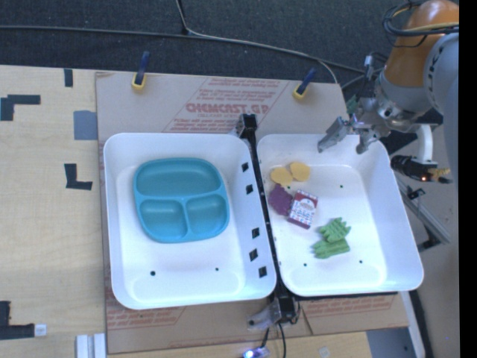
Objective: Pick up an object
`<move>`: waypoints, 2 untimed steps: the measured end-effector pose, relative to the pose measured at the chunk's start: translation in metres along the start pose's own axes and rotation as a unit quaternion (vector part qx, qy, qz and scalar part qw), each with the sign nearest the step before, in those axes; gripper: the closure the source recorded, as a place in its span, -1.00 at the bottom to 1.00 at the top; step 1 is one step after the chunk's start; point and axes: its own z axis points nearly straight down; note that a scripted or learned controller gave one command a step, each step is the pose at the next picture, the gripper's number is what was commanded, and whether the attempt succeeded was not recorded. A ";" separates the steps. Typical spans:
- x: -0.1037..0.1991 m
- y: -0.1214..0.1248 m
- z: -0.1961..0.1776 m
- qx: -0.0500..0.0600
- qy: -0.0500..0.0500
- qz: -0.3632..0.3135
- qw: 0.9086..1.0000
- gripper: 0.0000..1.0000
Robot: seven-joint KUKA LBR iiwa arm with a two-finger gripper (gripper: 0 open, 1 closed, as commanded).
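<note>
Four small objects are seen in the right bin [395, 222], none of them held. Two yellow discs [291, 174] lie touching each other near the bin's upper left corner. Just below them a purple piece [278, 198] is found, and a red-and-white packet [302, 208] is laid against its right side, overlapping it slightly. A green leafy piece [331, 239] lies apart from these, lower and further right, toward the middle of the bin floor. The remaining floor of that bin is marked by a few small dark dots. The gripper [349, 134] is positioned above the bin's upper right rim, well apart from all four objects; its two fingers [331, 137] are spread open and pointed down and left, with nothing between them. Above it the grey arm [447, 58] with its orange band [417, 39] is seen entering from the right. The left bin [119, 274], joined to the right one along a black-clipped seam, is occupied by a teal divided plate [181, 199] with one long compartment above two smaller ones. Both bins are set on a cardboard sheet [216, 103] printed in red, which is clamped at its far edge by two yellow-and-blue clamps [139, 77]. A black cable [223, 36] runs across the dark surface beyond.
</note>
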 end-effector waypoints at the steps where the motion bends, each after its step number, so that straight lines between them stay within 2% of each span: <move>1: 0.001 0.003 -0.007 -0.006 -0.001 -0.002 1.000 -1.00; 2: 0.001 -0.003 0.058 -0.002 -0.001 -0.001 1.000 -1.00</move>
